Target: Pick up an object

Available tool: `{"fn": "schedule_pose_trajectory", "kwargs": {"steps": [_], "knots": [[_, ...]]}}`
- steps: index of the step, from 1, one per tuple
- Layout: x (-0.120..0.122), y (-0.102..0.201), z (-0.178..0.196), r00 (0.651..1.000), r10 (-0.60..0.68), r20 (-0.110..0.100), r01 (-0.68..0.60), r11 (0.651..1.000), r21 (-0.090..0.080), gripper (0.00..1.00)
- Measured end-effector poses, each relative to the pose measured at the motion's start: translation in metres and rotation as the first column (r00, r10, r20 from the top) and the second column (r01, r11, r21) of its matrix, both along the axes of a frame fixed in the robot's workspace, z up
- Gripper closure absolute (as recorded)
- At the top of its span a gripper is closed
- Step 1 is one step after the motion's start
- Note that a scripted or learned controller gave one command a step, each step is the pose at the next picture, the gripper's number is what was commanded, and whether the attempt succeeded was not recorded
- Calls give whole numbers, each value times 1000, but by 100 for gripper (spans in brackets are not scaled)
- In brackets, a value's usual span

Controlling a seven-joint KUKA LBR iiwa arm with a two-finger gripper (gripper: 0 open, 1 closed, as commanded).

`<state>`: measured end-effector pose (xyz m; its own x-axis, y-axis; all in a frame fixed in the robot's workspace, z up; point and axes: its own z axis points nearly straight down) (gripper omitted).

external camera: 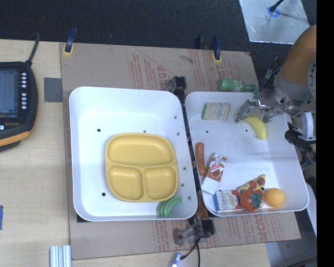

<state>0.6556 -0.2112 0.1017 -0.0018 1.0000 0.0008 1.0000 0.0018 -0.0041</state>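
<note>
Two shallow white bins sat side by side on a brown cardboard sheet laid over the pale wood-grain counter [22,199]. At the far left of the counter lay a black-and-orange handheld control pendant [8,105] with a dark screen.

The left bin [83,149], smooth plastic with rounded corners, carried a matte yellow compartment tray [140,167] of rounded-rectangle outline: one long section above two smaller ones. A glossy green pod-shaped item [168,206] lay against the bin's near right corner, just beside the tray.

The right bin [284,160] held several toy food items. An orange-red sausage-shaped piece [200,157] lay lengthwise along its left wall. Beside it was a crumpled red-and-white packet [216,167]. A flat rectangular packet with a speckled face [216,111] lay near the far left corner. In the near part, a small printed carton [226,199], a red tomato-like piece [250,199], a wedge with red and yellow patches [257,183] and a smooth orange sphere [274,197] were grouped closely together. A green bottle-shaped item [235,85] lay on the cardboard just beyond the bin's far rim.

A curved yellow banana [258,127] lay in the far right part of the right bin. The metallic end effector [256,109] was low over it, fingers spread with tips near the banana's upper end; contact could not be determined. The banana was not between the fingers.
</note>
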Motion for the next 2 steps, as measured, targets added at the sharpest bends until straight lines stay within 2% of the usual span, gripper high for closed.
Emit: {"fn": "schedule_pose_trajectory", "kwargs": {"steps": [1, 2], "knots": [[-11, 0, -10, 1000, 2, 0, -2, 1000, 0, 0], [-11, 0, 0, 1000, 5, -5, -5, 1000, 1, 100]]}}
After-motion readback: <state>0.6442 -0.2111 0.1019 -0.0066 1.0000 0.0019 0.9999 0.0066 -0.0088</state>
